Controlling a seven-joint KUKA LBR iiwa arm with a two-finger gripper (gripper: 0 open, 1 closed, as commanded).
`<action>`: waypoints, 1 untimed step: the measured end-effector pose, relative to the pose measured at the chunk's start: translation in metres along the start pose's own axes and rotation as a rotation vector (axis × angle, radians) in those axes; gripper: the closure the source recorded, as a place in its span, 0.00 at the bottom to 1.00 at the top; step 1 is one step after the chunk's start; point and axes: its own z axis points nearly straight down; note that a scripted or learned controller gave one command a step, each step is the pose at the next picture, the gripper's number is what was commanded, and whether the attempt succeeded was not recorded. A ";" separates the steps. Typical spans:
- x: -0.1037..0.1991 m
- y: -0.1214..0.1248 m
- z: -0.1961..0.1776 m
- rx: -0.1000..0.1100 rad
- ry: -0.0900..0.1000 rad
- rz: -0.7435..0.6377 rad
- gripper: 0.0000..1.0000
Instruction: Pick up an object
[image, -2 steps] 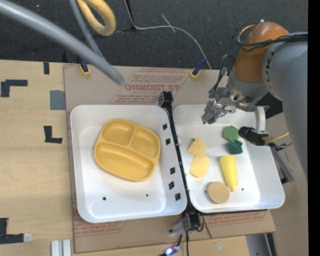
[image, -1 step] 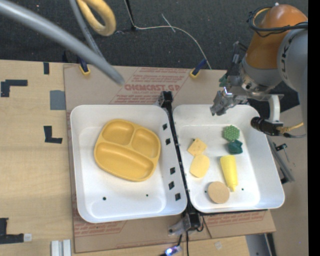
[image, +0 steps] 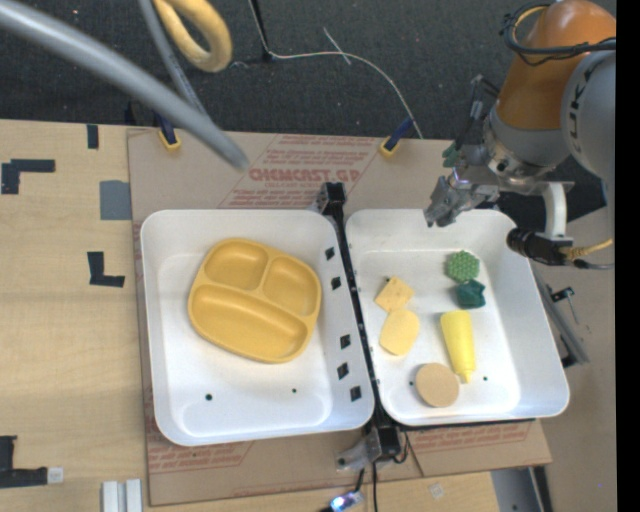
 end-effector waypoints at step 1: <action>0.057 0.007 0.021 0.004 0.000 -0.005 1.00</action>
